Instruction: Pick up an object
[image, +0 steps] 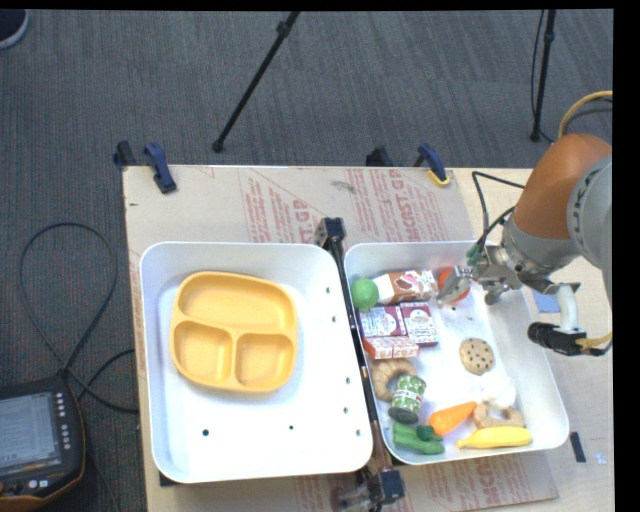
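We saw the gripper (462, 281) low over the far part of the right bin (553, 400), just beside a brown snack box (405, 285). We could not tell if it was pinching anything (it was too small and blurry). The toy food lay in that bin: a green ball (365, 293), a cookie (477, 355), a carrot (453, 416) and a banana (495, 437) at the near end. The left bin (160, 440) held a yellow tray (235, 330).

You can make out red printed lettering on the bench board (300, 200), upside down and not reliably legible.
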